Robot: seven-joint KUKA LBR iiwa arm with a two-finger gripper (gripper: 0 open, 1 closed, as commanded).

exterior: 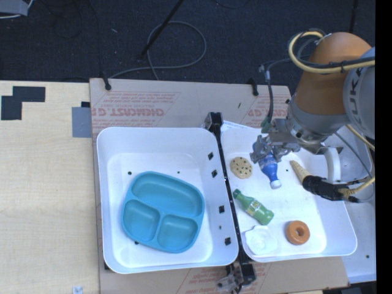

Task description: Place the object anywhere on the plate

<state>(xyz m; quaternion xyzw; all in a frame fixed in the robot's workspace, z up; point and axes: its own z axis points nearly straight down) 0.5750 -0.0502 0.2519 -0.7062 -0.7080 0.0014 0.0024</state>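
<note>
1. The claw [268, 154] hangs over the upper part of the right bin [343, 237], its grey fingers clenched around the top of a blue bottle [270, 169].
2. The blue bottle tilts down and to the right, its white cap near the bin floor; whether the cap touches the floor cannot be told.
3. The blue plate [163, 211], with three compartments, lies in the left bin [110, 164], well apart from the bottle.
4. In the right bin lie a cookie [241, 167] just left of the claw, a green bottle [253, 206], an orange doughnut [297, 232], a white lid [262, 240] and an ice-cream cone [299, 169].
</note>
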